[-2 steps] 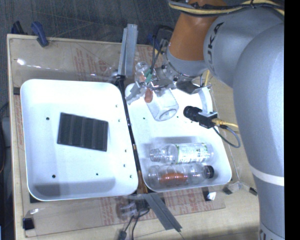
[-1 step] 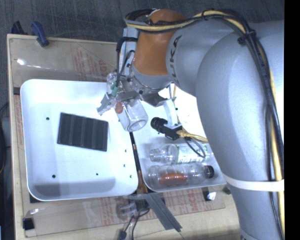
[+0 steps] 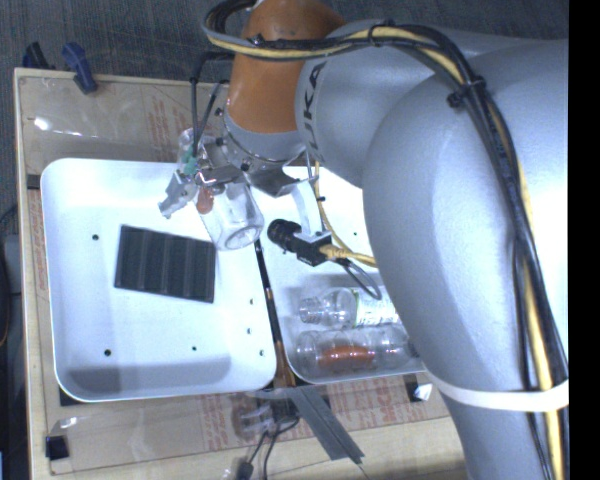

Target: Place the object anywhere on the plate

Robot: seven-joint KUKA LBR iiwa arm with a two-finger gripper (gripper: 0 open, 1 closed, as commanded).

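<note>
Clear plastic cup-like object (image 3: 232,218) sitting between the two fingers of the gripper (image 3: 205,193), hanging tilted over left white bin (image 3: 80,368) | gripper pinching it | dark grey ribbed rectangular plate (image 3: 166,264) lying flat in that bin, just beside | clear plastic bottles (image 3: 350,333) lying in right bin

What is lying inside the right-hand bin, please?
In the right bin, two clear plastic bottles lie side by side near the front wall, one with something reddish inside. The grey arm covers the rest of that bin.
</note>
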